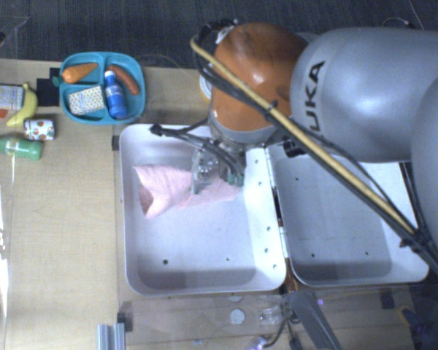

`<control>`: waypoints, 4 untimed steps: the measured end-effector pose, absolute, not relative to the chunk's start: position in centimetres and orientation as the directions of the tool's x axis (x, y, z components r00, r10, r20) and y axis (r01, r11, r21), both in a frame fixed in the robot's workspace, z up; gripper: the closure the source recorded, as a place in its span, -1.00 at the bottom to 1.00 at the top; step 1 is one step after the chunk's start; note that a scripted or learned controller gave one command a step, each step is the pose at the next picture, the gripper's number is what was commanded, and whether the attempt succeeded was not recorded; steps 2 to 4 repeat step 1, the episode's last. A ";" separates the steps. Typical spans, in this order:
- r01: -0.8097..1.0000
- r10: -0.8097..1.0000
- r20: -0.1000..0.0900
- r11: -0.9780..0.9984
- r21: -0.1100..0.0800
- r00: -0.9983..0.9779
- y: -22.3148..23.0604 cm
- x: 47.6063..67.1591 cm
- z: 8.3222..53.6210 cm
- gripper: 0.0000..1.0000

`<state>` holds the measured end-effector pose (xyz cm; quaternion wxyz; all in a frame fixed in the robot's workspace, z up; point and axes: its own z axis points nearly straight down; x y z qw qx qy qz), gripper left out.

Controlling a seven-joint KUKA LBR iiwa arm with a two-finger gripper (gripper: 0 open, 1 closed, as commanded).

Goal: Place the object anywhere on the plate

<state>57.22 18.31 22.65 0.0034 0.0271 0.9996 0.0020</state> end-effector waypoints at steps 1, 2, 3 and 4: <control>0.055 0.055 -0.007 0.998 0.004 -0.998 18.3 57.2 22.7 -1.00; 0.055 0.055 -0.007 0.998 0.004 -0.998 18.3 57.2 22.7 -1.00; 0.055 0.055 -0.007 0.998 0.004 -0.998 18.3 57.2 22.7 -1.00; 0.055 0.055 -0.007 0.998 0.004 -0.998 18.3 57.2 22.7 -1.00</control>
